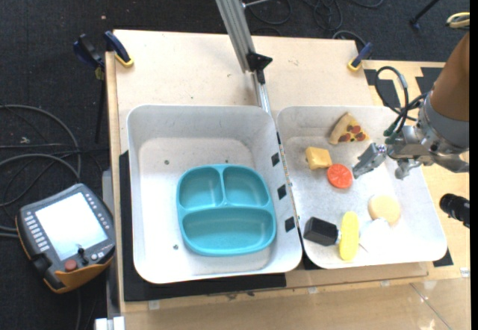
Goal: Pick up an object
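Objects for the pick all sit in the right bin [433,243]: we see a pizza slice [346,129] near the far wall, a yellow cheese-like block [318,157] below it, an orange-red round piece [340,176] just beside that block, a black block [320,231] near the front left corner, a yellow banana-shaped piece [349,236] right of the black block, and a pale round piece [385,207] further right, with something white [376,230] under or beside it that we can't identify. Camera view, gripper [371,158]: it's over the right bin, just right of the orange-red round piece and above the pale one. Whether it touches the bin floor we can't tell. Its grey fingers look close together and we see nothing between them, so no object is held; the exact gap is hard to read at this angle. The arm [448,108] comes in from the right edge with cables looping near the wrist. The left bin [142,172] holds a teal divided tray [224,209], three compartments, lying flat near the middle. Both bins sit side by side on the tan surface [187,67], touching along the middle. A metal pole [231,7] slants down from the top to the back edge between the bins. A pendant controller [63,235] lies on the floor to the left of the surface.
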`<state>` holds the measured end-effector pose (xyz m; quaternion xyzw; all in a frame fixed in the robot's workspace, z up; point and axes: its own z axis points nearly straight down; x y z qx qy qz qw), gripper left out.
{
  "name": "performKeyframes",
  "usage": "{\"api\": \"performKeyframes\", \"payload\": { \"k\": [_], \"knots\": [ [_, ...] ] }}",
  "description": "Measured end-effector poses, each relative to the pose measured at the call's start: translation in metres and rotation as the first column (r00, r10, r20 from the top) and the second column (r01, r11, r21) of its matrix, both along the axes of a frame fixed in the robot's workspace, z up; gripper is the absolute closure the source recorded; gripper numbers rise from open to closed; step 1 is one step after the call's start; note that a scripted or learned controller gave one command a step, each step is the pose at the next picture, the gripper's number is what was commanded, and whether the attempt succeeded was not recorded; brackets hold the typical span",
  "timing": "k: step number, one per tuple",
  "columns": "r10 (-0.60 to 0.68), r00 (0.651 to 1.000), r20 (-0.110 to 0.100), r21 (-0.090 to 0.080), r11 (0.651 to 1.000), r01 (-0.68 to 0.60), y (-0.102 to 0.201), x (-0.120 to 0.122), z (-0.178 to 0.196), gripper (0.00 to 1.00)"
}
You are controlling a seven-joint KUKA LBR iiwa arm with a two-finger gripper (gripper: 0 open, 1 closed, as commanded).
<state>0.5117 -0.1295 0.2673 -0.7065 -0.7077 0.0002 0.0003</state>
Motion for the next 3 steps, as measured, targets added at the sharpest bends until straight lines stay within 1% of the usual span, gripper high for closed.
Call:
{"api": "performKeyframes", "payload": {
  "k": [1,3],
  "knots": [
    [0.000,1.000,0.000,0.000,1.000,0.000,0.000,0.000,0.000,0.00],
    [-0.003,1.000,-0.007,0.001,1.000,0.003,-0.007,-0.015,-0.118,0.00]
  ]
}}
